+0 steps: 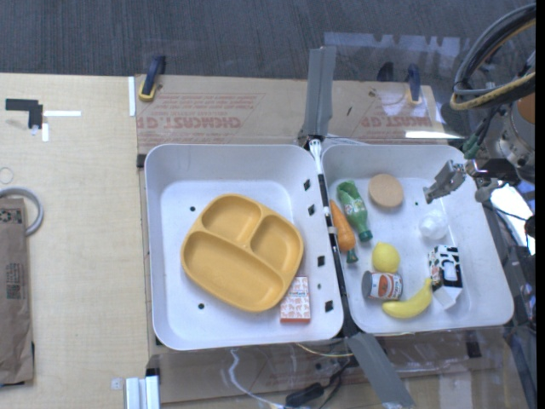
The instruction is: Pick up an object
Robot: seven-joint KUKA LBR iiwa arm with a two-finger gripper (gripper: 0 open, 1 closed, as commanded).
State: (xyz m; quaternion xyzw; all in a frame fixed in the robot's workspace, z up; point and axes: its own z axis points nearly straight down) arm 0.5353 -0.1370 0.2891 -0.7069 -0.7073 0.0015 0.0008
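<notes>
Looking across from the left, the wooden desk carries a brown paper bag at its edge, well apart from the work. Next comes the left bin, holding a yellow divided plate with a small red-and-white box touching its lower right rim. The right bin is where the choices lie: a green bottle and an orange carrot side by side against the left wall, a round tan cookie near the back, a lemon in the middle, a can just below it, a banana touching the can, a black-and-white carton on the right, and a small clear white thing above that, too faint to name. The tool hangs over the back right of this bin, above the floor and holding nothing; from here I cannot tell how its fingers stand. To my eye the pick has not begun. The nearest targets are the faint white thing and the cookie; the cookie lies apart from its neighbours, so a straight descent over it looks cleanest. Lower down, the can, banana and lemon crowd each other and could get nudged, and the bin's right wall sits close to the carton, leaving little room there.
</notes>
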